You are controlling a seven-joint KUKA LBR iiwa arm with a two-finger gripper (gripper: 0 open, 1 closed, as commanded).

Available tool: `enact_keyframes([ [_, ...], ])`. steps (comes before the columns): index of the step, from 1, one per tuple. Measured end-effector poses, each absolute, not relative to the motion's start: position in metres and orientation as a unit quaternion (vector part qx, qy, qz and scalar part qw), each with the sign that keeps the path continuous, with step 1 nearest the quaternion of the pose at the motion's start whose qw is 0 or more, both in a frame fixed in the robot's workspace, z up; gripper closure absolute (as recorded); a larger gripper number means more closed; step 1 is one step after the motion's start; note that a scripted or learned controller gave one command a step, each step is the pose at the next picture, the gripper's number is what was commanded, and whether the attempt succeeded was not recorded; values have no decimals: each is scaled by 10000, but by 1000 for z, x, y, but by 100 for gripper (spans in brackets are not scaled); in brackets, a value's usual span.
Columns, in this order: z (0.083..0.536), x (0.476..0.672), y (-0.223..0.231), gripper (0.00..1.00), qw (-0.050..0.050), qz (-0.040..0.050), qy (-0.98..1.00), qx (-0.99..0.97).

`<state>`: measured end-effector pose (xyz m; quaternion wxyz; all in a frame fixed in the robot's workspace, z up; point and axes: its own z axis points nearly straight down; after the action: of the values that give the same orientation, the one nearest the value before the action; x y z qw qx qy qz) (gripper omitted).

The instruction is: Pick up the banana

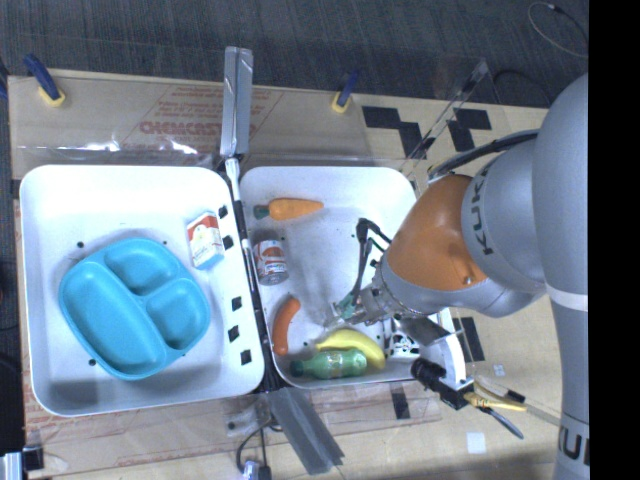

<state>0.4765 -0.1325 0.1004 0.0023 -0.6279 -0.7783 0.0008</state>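
1. Reaching in from 3 o'clock, the arm hangs low over the right bin; its bulk covers the wrist, so we can't tell the gripper state.
2. Banana lies at approx 6 o'clock in that bin, near the front wall, w/ a green bottle touching it on the 6 o'clock side.
3. A sausage sits just beside it at 9 o'clock; a can and carrot are farther off twd 11–12 o'clock.
4. Left bin holds a blue tray and a small carton, well apart from the job.
5. Our judgement: we're at the final approach, gripper tip just at 12 o'clock of the banana.
6. To do it well, we'd straddle the banana across its narrow width, mid-length, coming straight down.
7. We'd keep off the bottle so it isn't pinched too.
8. Lift slowly; curved skin may slip.
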Motion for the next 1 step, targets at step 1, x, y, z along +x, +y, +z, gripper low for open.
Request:
enact_keyframes([
  [1, 100, 477, -132, 0, 21, 8, -7782, -6280],
])
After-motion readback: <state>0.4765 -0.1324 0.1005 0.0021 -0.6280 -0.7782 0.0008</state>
